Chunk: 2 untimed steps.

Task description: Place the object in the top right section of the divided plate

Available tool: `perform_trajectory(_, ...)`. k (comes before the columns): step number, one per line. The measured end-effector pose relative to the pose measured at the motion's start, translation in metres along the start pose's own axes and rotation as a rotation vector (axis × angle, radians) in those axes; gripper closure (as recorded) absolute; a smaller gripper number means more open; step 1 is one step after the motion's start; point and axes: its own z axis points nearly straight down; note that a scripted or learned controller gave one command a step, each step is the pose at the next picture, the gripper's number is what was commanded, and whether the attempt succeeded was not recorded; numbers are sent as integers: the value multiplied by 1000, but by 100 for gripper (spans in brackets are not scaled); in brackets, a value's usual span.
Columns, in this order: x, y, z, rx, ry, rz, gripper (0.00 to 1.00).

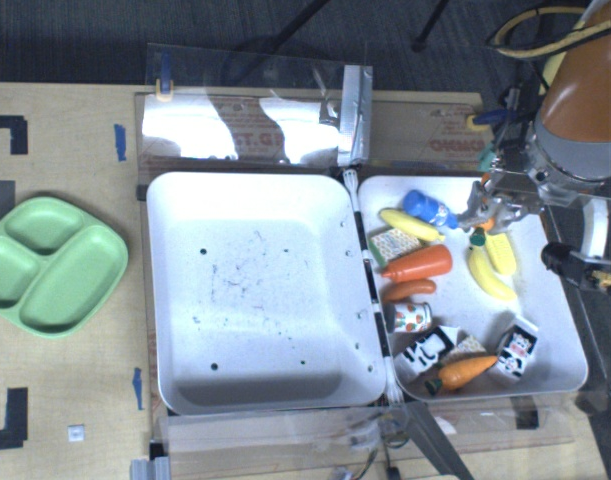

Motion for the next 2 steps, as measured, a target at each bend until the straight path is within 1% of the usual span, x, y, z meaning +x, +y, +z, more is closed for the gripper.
perform_trajectory(1,-19,-64,-91,-2,1,441,100)
perform_trajectory(2,85,-93,-55,2,1,386,100)
